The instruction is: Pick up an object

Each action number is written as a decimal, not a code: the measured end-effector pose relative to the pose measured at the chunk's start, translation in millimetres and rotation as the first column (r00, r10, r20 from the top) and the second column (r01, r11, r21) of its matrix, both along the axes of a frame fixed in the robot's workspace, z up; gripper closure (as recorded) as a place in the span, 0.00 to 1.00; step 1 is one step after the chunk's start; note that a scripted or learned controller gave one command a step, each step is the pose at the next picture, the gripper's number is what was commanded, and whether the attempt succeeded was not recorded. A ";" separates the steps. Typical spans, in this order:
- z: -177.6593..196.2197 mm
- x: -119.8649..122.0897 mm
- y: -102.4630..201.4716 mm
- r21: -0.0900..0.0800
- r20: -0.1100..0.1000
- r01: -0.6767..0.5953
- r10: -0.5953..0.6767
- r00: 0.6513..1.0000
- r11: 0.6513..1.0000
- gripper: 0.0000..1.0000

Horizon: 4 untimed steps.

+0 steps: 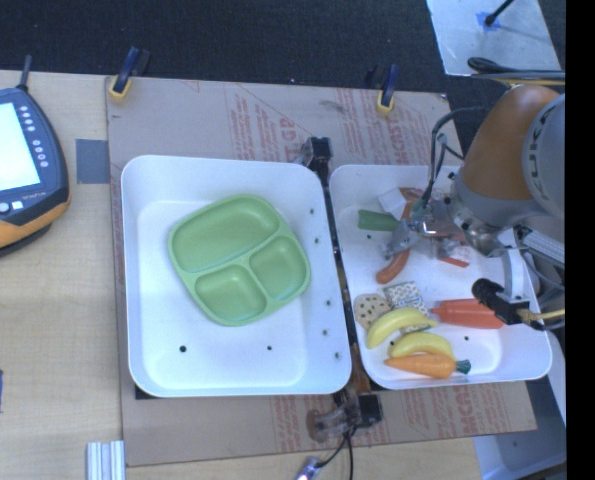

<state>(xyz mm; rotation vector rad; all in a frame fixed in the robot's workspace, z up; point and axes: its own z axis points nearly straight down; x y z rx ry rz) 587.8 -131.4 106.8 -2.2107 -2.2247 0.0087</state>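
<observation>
Camera view, right bin (537, 366). Item: red sausage (393, 265), near the bin's left wall, long axis slanting toward the front-left corner. My pincer (417, 230) hangs just above its upper end. Whether my pincer is spread or pressed, I cannot tell.

I see two white bins side by side on counter (67, 298). Left bin (157, 358) holds green divided plate (239, 258). Right bin (517, 363) holds toy food: two bananas (409, 333), carrot (427, 366), crackers (387, 300), red sausage (393, 265). Arm's jaws (422, 226) low over right bin's far end. Tablet (12, 173) at counter's left.
</observation>
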 end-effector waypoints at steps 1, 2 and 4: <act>-15.5 -38.6 27.5 0.000 0.002 0.001 -0.001 1.000 1.000 0.00; -14.8 36.2 33.7 0.001 0.005 0.003 -0.003 1.000 1.000 0.00; -5.0 -17.0 32.9 -0.001 0.000 -0.002 0.002 1.000 1.000 1.00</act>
